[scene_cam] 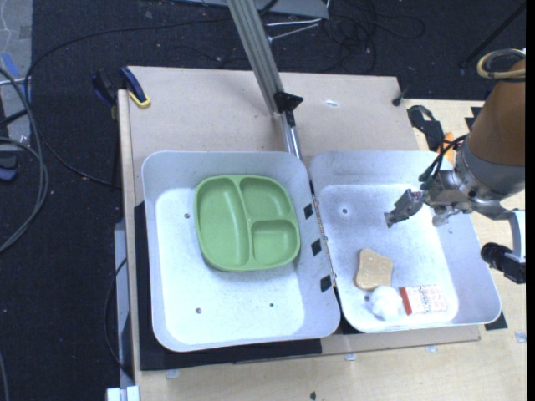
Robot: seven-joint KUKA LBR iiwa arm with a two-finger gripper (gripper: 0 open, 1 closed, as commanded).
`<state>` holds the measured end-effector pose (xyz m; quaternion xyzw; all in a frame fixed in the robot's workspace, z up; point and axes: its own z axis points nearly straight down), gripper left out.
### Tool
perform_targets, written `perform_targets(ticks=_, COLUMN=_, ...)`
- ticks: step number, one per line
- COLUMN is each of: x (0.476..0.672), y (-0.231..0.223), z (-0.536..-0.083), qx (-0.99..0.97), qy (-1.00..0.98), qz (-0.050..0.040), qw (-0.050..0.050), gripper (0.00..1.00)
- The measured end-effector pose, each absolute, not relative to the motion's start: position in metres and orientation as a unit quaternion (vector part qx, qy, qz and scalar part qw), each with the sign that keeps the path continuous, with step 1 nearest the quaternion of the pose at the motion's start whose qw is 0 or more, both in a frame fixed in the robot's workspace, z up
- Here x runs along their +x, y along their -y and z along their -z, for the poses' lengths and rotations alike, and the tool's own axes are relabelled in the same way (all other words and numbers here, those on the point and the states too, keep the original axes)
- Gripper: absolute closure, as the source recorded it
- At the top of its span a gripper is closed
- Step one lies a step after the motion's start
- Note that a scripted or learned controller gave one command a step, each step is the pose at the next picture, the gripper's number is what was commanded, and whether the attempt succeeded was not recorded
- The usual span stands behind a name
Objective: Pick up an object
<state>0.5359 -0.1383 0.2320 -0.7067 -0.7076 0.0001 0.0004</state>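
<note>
glossy green sectioned plate point(247, 222), tan toast-shaped piece point(374, 269), fuzzy white ball point(385, 302)

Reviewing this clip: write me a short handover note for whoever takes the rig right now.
Tool: hangs over the middle of the right bin, with nothing visible in it.
Things: tan bread-like piece, white ball and red-and-white packet lie clustered at the right bin's near edge. Green divided plate sits in the left bin.
Done: nothing picked yet.
Left: lower onto one item, probably the bread-like piece as the nearest, grip it and lift.
</note>
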Motion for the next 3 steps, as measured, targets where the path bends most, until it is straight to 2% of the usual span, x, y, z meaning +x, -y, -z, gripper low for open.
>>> perform_targets(ticks=2, x=0.537, y=0.142, z=-0.107, qx=-0.707, qy=0.707, qz=-0.0018, qw=0.003, gripper=0.0)
perform_targets(ticks=3, x=0.54, y=0.142, z=-0.095, qx=-0.707, qy=0.707, qz=0.0028, qw=-0.001, gripper=0.0)
